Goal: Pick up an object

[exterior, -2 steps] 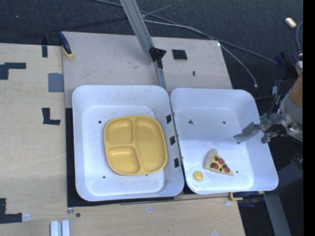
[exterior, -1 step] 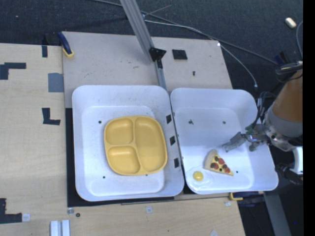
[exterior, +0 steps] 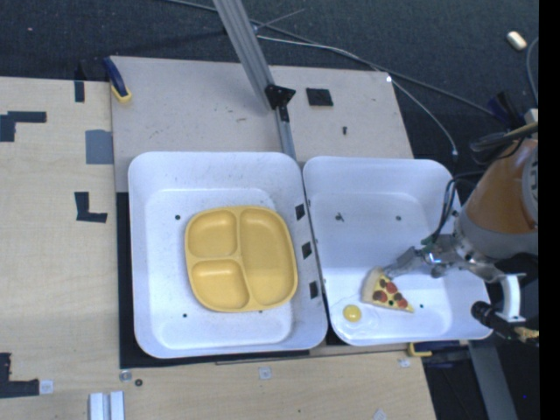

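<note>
Camera view has the pizza slice (exterior: 388, 290) lying flat on the floor of the right bin (exterior: 367, 182), toward its near edge, with the pointed end aimed at the near right and the pale crust edge toward the upper left. It is a toy wedge, yellow on top with dark red and brown rounds for toppings, thin and low, so I judge there is little height to take hold of and it would likely need a pinch across its edges. Just beside it, nearer the front wall of the bin, sits a small yellow round piece (exterior: 352, 313), apart from the slice. My tool (exterior: 418, 261) reaches in from the right and hangs just above and to the right of the slice, its tip close to the crust corner; whether it touches the slice I cannot tell, and I cannot tell whether the tool is spread or closed, as the tip is small and blurred here. Nothing shows as held, and the slice rests on the bin floor, so I judge the pick not yet done: the grasp and the lift are both left. The left bin (exterior: 149, 182) carries a yellow divided plate (exterior: 241, 259), well apart from my tool, and both bins sit on the tabletop (exterior: 192, 103).
</note>
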`<state>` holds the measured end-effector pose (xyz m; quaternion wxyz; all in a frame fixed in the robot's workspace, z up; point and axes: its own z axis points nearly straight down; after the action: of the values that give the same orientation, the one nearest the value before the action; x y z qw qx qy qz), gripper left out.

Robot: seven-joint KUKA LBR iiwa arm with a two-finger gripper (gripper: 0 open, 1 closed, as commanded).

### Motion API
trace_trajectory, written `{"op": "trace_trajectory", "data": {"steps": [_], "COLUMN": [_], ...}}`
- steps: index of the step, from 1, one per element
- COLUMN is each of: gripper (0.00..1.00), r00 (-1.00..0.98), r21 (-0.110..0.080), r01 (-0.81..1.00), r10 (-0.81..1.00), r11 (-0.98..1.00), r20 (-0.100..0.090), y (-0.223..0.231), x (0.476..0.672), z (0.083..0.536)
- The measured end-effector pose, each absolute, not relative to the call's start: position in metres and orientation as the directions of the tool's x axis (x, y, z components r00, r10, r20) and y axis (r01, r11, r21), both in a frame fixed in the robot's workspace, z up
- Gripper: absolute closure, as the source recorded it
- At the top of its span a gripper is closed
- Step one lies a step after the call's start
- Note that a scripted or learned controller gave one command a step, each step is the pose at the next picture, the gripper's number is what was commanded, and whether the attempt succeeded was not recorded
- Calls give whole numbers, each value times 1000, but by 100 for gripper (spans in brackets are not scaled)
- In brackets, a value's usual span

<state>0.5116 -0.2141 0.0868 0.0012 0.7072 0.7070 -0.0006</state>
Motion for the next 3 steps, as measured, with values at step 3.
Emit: {"op": "trace_trajectory", "data": {"steps": [3], "gripper": [100], "r00": [-1], "r21": [3], "r01": [1000], "r10": [1000], "r11": [1], "r20": [-2], "y": [-222], "x": [510], "z": [194]}}
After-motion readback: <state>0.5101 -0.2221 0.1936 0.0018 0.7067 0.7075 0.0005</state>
